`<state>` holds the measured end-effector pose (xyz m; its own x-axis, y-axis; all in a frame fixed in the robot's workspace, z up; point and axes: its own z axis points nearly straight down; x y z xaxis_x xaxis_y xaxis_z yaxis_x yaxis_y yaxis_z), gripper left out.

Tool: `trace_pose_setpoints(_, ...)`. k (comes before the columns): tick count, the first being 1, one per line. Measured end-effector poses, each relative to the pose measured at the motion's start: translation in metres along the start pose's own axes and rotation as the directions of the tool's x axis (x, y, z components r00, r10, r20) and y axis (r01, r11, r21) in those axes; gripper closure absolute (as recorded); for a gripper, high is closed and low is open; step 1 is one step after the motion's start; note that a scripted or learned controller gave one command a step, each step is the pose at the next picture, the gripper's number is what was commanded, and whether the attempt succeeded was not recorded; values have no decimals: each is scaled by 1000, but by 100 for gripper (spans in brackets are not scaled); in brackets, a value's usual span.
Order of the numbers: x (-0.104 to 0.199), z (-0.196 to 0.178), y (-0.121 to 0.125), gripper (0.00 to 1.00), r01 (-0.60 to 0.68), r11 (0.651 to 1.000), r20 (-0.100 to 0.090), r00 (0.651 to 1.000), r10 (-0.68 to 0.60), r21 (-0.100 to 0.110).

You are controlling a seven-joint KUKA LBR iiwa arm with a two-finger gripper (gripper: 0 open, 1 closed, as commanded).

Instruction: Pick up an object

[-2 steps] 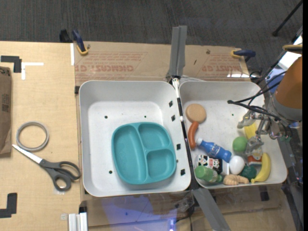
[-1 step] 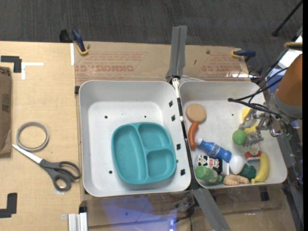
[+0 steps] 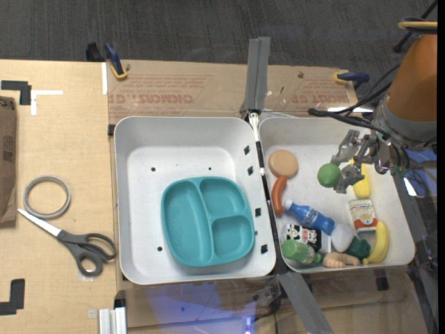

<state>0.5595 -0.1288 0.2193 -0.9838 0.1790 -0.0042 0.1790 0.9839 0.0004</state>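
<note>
The right bin point(image 3: 314, 126) holds several small items: a tan round bun point(image 3: 283, 163), a red sausage point(image 3: 278, 194), a green ball point(image 3: 328, 175), a blue bottle point(image 3: 311, 216), a small white and orange carton point(image 3: 361, 213) and a banana point(image 3: 379, 243). My gripper point(image 3: 351, 165) hangs low over the bin's right half. It is just right of the green ball and above a yellow piece point(image 3: 361, 188). The wrist's metal parts hide how its tip stands. A green bottle point(image 3: 300, 254) and a tan peanut shape point(image 3: 337, 259) lie along the front wall.
The left bin point(image 3: 139, 145) holds a teal divided plate point(image 3: 208, 220). Scissors point(image 3: 76, 242) and a tape roll point(image 3: 46, 195) lie on the cardboard to the left. The arm's orange band point(image 3: 417, 75) stands above the right bin's far right corner, with cables beside it.
</note>
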Motion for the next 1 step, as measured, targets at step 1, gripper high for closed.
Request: trace_pose_setpoints(1,-15,-36,58,100,55,998,0,998,-55,0)
